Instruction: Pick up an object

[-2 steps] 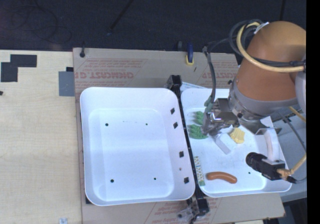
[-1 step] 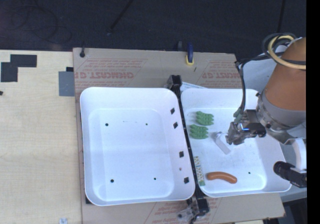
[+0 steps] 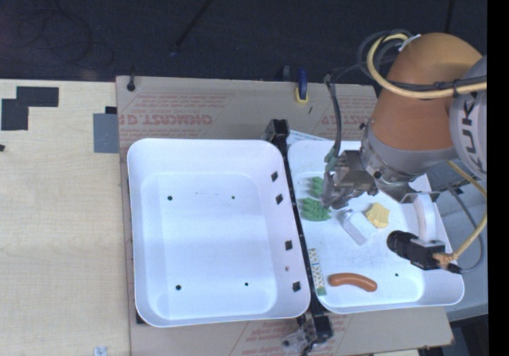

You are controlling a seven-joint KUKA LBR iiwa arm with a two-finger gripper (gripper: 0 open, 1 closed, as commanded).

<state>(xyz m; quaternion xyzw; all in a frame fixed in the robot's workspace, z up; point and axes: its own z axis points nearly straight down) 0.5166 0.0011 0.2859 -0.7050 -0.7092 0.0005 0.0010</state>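
So the gripper [image 3: 340, 187] is seen hanging low inside the right bin [image 3: 448, 297], reached in under the big orange-banded arm [image 3: 421, 108]. Whether it's open or closed honestly can't be told from this angle, since the wrist hides too much.

Right at the gripper's near-left side, a green leafy toy [image 3: 315, 209] is found, close enough that it's probably the thing being aimed at. Actual contact can't be confirmed though, and nothing is seen being gripped, so the pick isn't counted as done.

Just on the gripper's other side, a yellow block [image 3: 378, 215] and a pale grey block [image 3: 353, 228] are lying close together, almost touching. An orange sausage [image 3: 351, 281] is left well apart from the gripper, toward the bin's front rim.

The left bin [image 3: 207, 235] is set beyond the divider, away from the gripper. The clutter is probably bunched mid-bin just from being dumped loosely, which makes a clean grab harder.
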